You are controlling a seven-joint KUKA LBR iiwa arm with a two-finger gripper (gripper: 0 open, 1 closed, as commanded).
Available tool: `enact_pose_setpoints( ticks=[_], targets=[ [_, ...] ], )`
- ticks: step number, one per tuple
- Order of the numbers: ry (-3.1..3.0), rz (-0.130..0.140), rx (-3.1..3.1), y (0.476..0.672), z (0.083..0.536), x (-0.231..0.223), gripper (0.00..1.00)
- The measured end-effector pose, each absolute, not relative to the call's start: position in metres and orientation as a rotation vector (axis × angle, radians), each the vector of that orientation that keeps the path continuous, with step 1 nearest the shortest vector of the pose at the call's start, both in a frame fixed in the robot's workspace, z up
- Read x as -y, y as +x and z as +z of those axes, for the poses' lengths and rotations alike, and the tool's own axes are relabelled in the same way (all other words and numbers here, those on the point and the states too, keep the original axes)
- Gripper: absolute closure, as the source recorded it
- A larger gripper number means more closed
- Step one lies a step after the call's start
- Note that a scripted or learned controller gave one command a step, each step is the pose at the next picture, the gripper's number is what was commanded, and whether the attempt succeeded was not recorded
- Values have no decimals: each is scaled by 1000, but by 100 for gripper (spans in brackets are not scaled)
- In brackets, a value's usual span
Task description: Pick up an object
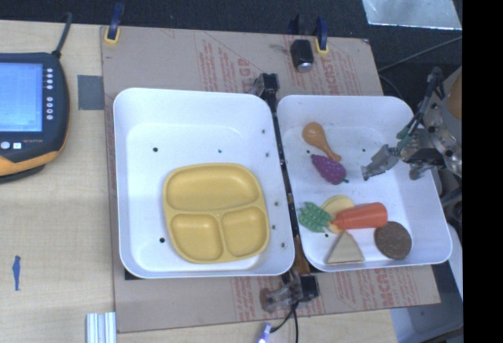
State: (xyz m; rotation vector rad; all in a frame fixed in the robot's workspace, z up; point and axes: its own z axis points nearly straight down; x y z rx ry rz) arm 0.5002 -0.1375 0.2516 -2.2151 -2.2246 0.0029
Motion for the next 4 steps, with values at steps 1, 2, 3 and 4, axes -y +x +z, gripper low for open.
enact_pose_setpoints(
  ticks=[1, 2, 3, 4],
  targets=[
    [-2214, 5, 2226, 545, 91, 123, 0],
    [-2217, 1, 2223, 627, 92, 114, 0],
    [-2214, 5, 2225, 550, 91, 106, 0],
    [-2216, 2, 2224, 586, 92, 108, 0]
  ],
)
